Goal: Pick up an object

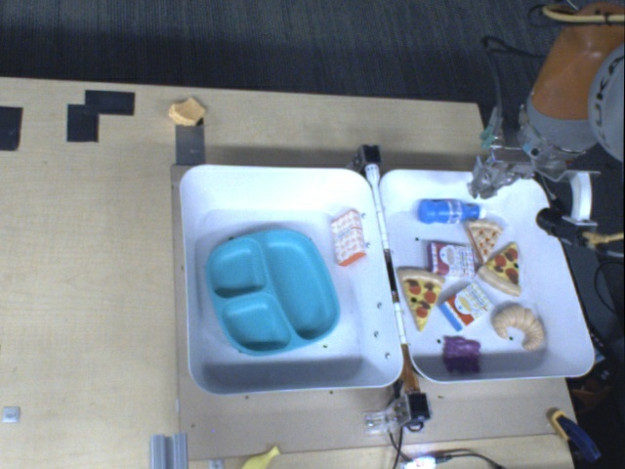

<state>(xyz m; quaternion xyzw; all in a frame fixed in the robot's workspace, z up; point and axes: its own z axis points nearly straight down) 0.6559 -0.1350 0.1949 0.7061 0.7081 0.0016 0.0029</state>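
A: How is the scene lit?
B: Even, bright light is cast from above; the counter (88, 291) is washed pale, and the bins (283, 189) are nearly blown out.
A: Shadows?
B: Soft ones are seen under the tray (271, 289). Fine detail is blurred throughout, and the floor (244, 18) is left dim.
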